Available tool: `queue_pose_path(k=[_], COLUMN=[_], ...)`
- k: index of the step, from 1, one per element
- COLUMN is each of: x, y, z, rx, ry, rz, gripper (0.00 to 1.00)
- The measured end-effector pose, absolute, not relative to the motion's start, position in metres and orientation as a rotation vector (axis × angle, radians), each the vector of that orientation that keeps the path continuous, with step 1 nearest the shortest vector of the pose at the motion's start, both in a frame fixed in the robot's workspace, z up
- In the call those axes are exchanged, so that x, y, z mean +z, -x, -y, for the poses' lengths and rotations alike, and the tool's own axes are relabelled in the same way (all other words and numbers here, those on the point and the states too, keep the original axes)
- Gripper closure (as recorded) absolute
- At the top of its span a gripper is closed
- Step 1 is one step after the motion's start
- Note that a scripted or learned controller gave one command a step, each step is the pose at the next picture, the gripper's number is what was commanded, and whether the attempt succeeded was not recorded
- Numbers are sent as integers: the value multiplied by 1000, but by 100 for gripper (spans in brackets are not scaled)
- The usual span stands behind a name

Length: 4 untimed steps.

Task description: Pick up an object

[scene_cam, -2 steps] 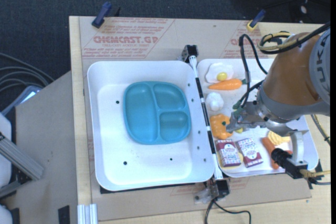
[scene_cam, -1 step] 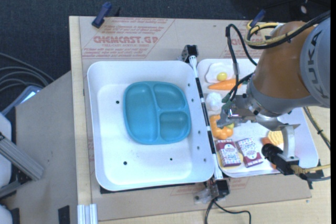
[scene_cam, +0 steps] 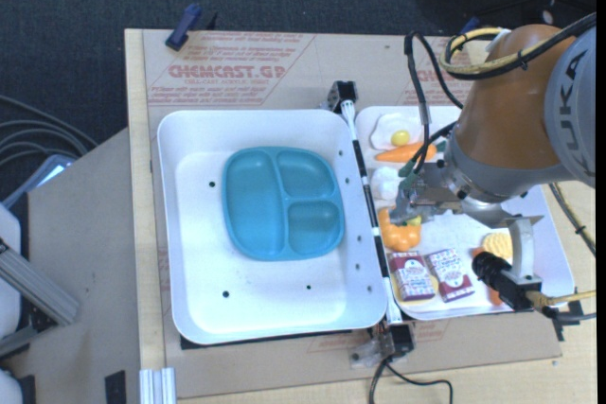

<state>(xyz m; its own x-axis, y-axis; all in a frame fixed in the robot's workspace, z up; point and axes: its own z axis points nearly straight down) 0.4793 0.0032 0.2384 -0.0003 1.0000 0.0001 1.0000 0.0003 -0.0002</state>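
My gripper (scene_cam: 409,206) hangs low over the left side of the right bin (scene_cam: 559,272), coming down from the big grey and orange arm that covers much of that bin. Right under it lies an orange toy with a yellow-green patch (scene_cam: 401,236); whether they touch is unclear. A fried egg toy (scene_cam: 398,131) and an orange carrot (scene_cam: 405,152) lie at the bin's far end. Two red and white packets (scene_cam: 431,274) rest near the front edge, and a yellow piece (scene_cam: 496,245) sits to their right.
The left bin (scene_cam: 189,203) holds a blue plate with three compartments (scene_cam: 282,202). The raised rims of the two bins meet just left of the gripper. A blue clip (scene_cam: 184,26) lies on the board behind the bins.
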Motion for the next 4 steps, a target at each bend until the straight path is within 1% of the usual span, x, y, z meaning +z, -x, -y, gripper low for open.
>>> queue_pose_path(k=[1, 2, 3, 4], x=[240, 245, 252, 242], y=[-479, -479, -480, -479], z=[-21, -18, -36, -9], rx=[0, -1, 0, 3], ry=[2220, 2221, 2220, 2220], rz=[2223, 2223, 2222, 2219], gripper=[100, 100, 100, 100])
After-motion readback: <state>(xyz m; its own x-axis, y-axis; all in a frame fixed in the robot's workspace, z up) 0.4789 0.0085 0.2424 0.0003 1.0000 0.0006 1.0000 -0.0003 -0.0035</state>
